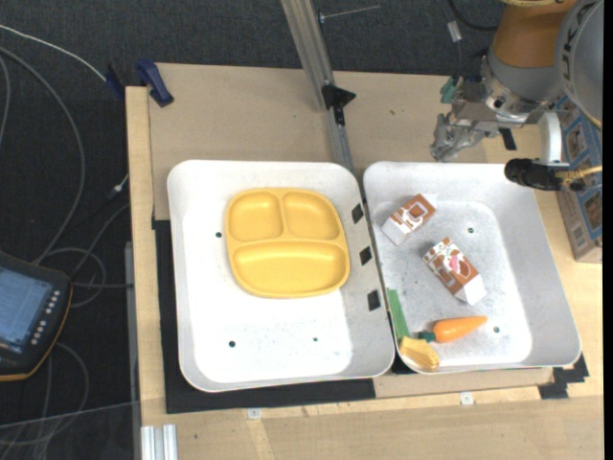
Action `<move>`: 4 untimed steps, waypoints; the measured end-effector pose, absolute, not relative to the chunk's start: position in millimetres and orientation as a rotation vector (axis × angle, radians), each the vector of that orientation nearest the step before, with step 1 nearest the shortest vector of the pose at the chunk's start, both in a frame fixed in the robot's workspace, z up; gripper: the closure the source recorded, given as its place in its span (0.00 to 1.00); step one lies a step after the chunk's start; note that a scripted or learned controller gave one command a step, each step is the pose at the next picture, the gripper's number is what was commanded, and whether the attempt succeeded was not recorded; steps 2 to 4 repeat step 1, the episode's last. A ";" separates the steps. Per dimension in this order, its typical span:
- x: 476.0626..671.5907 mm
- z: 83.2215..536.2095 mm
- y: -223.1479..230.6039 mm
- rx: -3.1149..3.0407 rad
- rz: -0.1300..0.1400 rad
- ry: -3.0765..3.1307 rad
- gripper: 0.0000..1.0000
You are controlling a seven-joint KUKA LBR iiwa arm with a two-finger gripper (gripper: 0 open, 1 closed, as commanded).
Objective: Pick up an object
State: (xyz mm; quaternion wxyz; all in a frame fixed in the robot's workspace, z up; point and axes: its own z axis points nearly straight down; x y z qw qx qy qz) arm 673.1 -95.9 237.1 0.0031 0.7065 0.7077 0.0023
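Yellow plastic, a three-part divided plate, sits in the upper middle of the left bin. The right bin holds four small things: a brown-and-white carton near its top left, a second, longer carton lying tilted in the middle, a toy carrot low in the bin with its tip toward the right, and a yellow piece at the bottom left corner, just beside the carrot's green end. A green strip lies along the bin's left wall. The arm's jaws hang over the wooden counter just past the right bin's far edge (well apart from every object), with nothing between them; how wide they stand I cannot tell.
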 end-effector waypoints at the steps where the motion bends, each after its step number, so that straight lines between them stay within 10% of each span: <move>1: 674.7 292.7 -95.5 2.214 0.009 2.218 1.00; 4: 674.7 292.7 -95.5 2.214 0.009 2.218 1.00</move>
